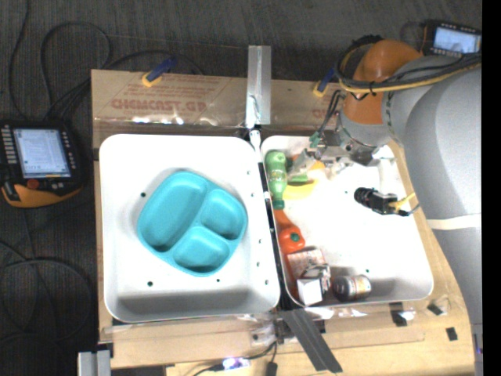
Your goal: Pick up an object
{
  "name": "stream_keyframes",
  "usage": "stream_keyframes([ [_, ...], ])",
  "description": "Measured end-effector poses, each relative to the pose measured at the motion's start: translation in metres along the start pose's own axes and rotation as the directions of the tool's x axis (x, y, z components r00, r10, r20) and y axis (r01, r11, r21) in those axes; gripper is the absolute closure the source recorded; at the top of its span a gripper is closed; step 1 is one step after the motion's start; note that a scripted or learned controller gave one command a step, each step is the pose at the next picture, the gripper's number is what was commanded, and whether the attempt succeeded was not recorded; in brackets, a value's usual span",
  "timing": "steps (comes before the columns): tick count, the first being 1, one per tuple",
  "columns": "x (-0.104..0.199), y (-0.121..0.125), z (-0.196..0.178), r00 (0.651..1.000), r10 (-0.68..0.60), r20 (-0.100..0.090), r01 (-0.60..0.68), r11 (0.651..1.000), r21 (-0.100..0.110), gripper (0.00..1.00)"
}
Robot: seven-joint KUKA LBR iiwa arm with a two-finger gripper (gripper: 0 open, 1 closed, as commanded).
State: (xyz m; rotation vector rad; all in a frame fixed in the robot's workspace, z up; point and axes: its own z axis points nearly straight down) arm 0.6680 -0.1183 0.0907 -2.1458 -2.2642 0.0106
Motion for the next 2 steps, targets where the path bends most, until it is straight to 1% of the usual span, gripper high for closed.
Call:
stream_keyframes([
  [1, 0.001, -0.001, -0.009, 1.000, -0.004, -0.001, 0.004, 1.000, 0.012, 1.00],
  [2, 0.047, -0.026, -0.089, 0.997, -0.073, 0.011, 0.073, 0.997, -0.014, 1.00],
])
